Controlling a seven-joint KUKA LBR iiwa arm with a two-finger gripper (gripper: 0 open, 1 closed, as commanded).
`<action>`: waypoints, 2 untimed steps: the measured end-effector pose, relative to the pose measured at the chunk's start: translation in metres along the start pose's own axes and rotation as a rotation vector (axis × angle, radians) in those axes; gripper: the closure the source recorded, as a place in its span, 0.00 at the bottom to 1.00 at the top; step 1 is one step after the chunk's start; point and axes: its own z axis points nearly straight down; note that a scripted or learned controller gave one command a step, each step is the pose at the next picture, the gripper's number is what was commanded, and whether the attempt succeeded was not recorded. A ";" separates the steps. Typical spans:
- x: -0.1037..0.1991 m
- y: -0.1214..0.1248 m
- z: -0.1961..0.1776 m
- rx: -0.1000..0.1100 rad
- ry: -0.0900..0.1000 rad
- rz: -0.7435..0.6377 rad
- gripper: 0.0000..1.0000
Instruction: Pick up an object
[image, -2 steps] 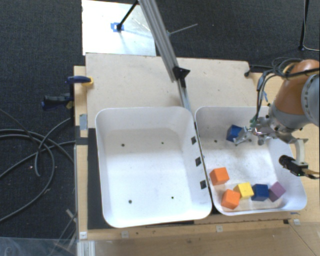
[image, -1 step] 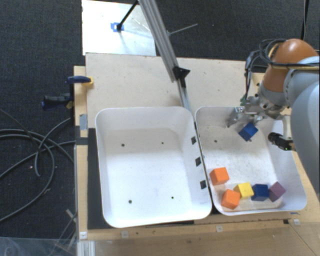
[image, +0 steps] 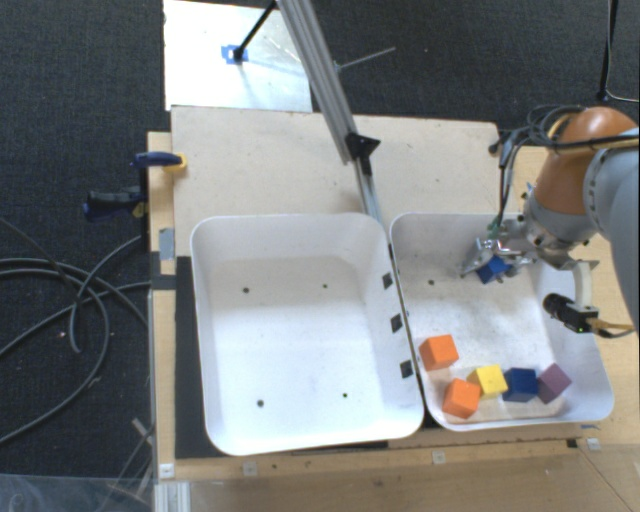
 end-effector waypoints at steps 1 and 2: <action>0.000 0.003 -0.012 -0.006 -0.002 -0.006 1.00; 0.080 0.027 -0.090 -0.013 0.000 -0.013 1.00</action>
